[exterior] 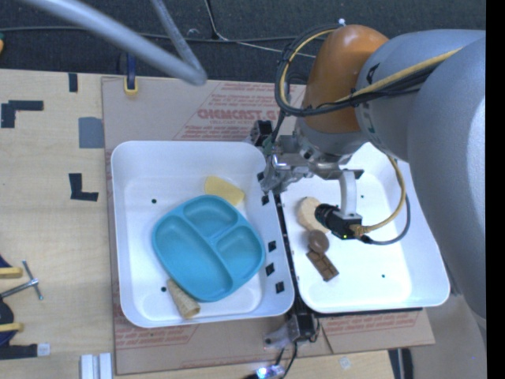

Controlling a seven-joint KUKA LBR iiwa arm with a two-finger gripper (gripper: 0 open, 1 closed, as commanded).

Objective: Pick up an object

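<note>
My gripper (309, 184) hangs below the orange wrist band over the left part of the right bin (410, 279), close to the divider between the two bins. Just beneath it lies a cream, roll-shaped object (307, 210). A small brown round piece (317, 242) and a brown bar (323, 268) lie a little nearer the front. The arm's bulk hides the back of this bin. The view does not show anything held.
The left bin (130, 212) holds a blue divided plate (207, 245), a yellow wedge (223, 189) at its far edge and a tan cone-like piece (183, 298) at the front. A black part with a yellow cable (344, 224) hangs beside the gripper.
</note>
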